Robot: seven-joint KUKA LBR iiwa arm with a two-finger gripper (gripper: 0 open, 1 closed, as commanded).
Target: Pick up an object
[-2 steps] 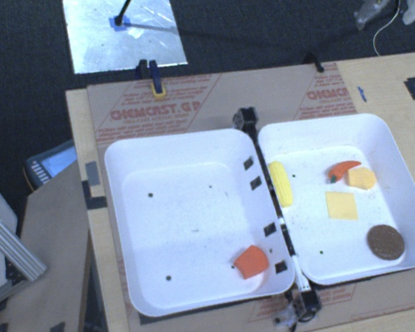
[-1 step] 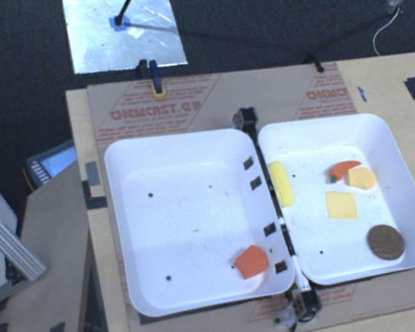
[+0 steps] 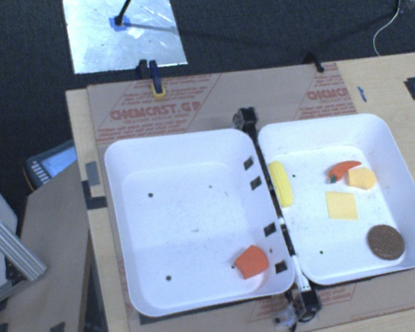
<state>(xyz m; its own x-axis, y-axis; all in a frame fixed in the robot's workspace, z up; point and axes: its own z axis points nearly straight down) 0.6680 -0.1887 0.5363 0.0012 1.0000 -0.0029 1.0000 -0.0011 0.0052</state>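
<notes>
A: Tool state?
B: Cannot tell whether it's open or closed. Same for tool-relative places, so I'm giving them by bin.
A: Fine. Candidates?
B: Six loose pieces. The left bin [image 3: 125, 235] has one: an orange wedge [image 3: 250, 262], flat on the floor near the lower right corner, close to the dividing wall but apart from it.
A: Right bin [image 3: 406, 178]?
B: Five. A yellow cob [image 3: 280, 183] lies lengthwise against the left wall, touching it or nearly. A red-orange piece [image 3: 343, 170] with a dark spot at its left end sits in the upper right area. A yellow-orange block [image 3: 362, 177] is just beside it, to the lower right; can't tell if they touch. A flat yellow square [image 3: 342, 205] lies below those two, apart from them. A brown disc [image 3: 386, 242] is near the lower right corner, close to the rim.
A: Obstructions?
B: The cob is tight on the wall. The red-orange piece and block crowd each other. The wedge, square and disc have open floor around them. Black clips [image 3: 256, 183] run along the seam between the bins.
A: Around the bins?
B: Both sit on a brown printed sheet [image 3: 297, 90] on the bench [image 3: 60, 214]. A blue and yellow clamp [image 3: 154, 79] is at the sheet's top edge, with a shiny square plate [image 3: 95, 31] beyond it.
</notes>
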